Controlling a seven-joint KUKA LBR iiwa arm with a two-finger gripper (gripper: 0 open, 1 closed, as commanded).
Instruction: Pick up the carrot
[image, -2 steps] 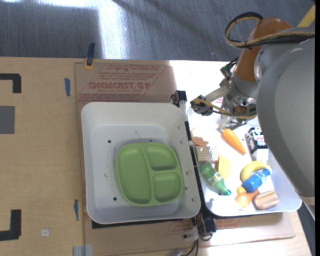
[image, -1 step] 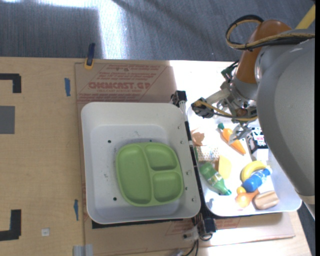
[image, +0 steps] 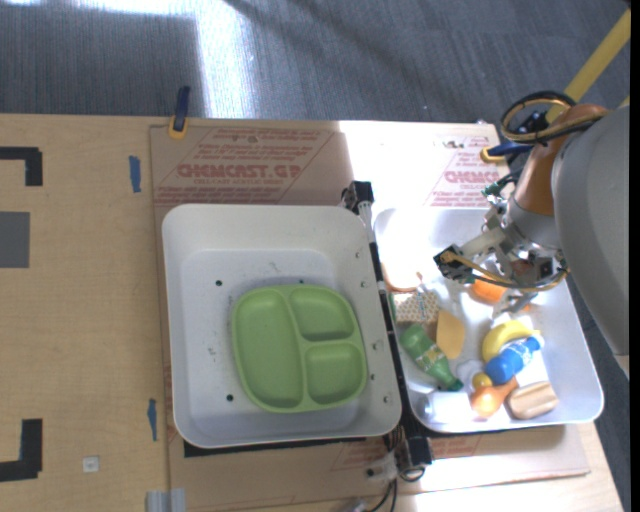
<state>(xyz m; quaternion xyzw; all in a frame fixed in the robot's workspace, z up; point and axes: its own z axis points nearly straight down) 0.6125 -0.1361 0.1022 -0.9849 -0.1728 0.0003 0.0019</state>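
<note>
Arm (image: 590, 190) enters from right edge of frame, wrist angled down into right bin (image: 590, 385), upper part. Gripper (image: 500, 262) low over bin contents; opening width: cannot tell, nothing visibly held. Carrot (image: 487, 291) lies just below gripper, partly hidden by it, orange, above banana (image: 505, 335). Green tray (image: 298, 346) in left bin (image: 190, 300), frame centre.

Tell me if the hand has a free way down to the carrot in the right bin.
Probably yes: the hand hangs right over the carrot, whose orange end shows bare beside the banana.
</note>
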